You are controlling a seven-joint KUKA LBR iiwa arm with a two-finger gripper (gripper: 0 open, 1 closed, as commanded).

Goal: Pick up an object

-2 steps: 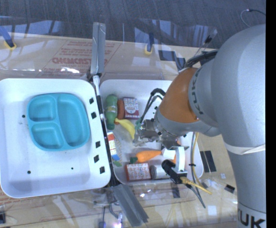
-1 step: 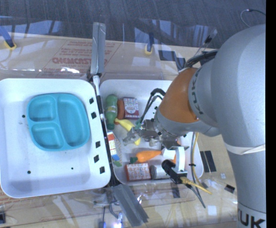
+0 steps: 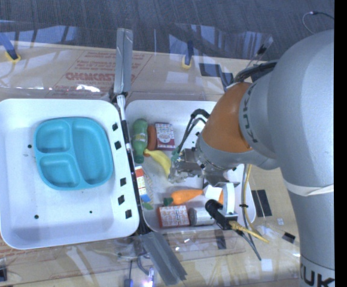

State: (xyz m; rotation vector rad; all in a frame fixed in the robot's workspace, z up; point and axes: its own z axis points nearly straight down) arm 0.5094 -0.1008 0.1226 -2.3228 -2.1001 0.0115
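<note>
The right bin (image 3: 161, 107) holds a green bottle (image 3: 139, 137), a red-and-white packet (image 3: 164, 136), a yellow banana (image 3: 158, 159), an orange carrot (image 3: 186, 196), a red-labelled can (image 3: 174, 216) lying on its side, and a small striped item (image 3: 142, 182) by the left wall. My gripper (image 3: 180, 167) hangs low in the middle of this bin, just right of the banana and above the carrot. The wrist hides the fingers.
The left bin (image 3: 6, 178) carries a blue divided plate (image 3: 73, 152). A grey divider bar (image 3: 123, 61) runs between the bins at the back. The bulky arm (image 3: 281, 106) covers the right bin's right half.
</note>
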